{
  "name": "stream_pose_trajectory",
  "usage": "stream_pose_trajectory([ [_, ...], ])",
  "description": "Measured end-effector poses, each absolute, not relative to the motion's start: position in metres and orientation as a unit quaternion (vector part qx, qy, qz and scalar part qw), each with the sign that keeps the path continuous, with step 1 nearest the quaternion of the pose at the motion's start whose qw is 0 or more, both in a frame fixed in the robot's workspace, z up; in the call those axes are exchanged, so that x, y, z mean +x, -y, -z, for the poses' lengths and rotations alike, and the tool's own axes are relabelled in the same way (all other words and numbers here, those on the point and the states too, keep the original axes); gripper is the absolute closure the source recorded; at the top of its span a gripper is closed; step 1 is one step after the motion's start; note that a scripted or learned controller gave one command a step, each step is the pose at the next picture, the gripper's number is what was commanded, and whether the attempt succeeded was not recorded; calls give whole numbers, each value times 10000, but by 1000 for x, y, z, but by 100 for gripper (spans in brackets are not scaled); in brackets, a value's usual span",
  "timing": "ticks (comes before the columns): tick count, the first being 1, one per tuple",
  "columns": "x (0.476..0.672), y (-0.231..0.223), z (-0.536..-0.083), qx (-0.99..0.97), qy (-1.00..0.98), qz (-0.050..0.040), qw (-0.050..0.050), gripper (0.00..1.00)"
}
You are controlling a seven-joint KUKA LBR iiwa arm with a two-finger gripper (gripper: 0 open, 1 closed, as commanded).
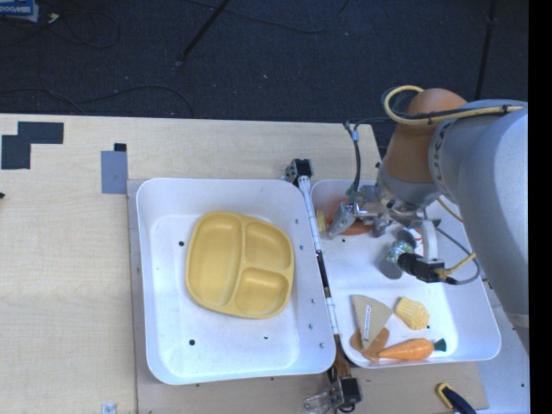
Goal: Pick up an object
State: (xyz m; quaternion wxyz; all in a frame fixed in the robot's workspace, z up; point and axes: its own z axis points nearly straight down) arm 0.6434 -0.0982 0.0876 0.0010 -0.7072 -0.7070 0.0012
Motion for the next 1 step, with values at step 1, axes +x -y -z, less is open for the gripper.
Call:
stream_pose_trajectory([
  [1, 644, 100, -88, -7072, 7070, -11, 10, 0],
])
